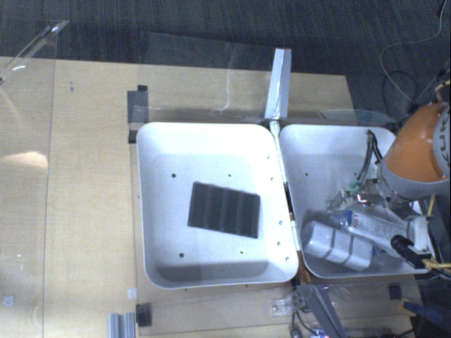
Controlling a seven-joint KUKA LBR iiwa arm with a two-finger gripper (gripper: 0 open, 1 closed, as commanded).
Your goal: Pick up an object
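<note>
I see the clear plastic bottle (pixel 370 222) lying in the right white bin (pixel 317 146), lower right of frame, beside a grey ribbed cylinder (pixel 337 246). It looks light and slippery; I'd grip mid-body. The claw's (pixel 361 193) state I cannot tell.

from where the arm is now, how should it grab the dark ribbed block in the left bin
Come straight down on the dark ribbed block and close across its shorter dimension, fingers on the two long edges. It lies flat in the middle of the left bin, slightly rotated, with bare floor all round, so only its edges offer a hold; turn the wrist to match.
</note>
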